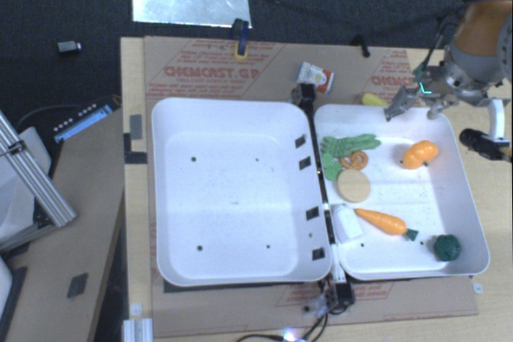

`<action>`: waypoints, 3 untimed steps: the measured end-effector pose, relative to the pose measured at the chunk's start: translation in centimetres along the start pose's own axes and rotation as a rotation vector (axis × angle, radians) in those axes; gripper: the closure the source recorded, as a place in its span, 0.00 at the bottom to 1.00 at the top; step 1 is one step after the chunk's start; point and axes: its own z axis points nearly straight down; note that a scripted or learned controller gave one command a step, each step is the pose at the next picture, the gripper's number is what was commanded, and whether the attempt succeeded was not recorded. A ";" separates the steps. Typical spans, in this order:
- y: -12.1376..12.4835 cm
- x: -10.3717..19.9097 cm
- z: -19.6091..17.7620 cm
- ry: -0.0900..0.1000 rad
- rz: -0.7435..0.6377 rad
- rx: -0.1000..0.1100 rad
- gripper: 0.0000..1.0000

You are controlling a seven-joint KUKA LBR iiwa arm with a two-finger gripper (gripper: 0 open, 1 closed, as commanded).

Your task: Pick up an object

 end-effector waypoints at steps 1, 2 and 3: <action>-2.6 1.2 10.8 0.004 0.002 0.007 0.00; -8.6 4.8 10.9 0.002 0.002 0.004 0.00; -6.0 -3.7 6.4 -0.007 0.006 -0.006 0.00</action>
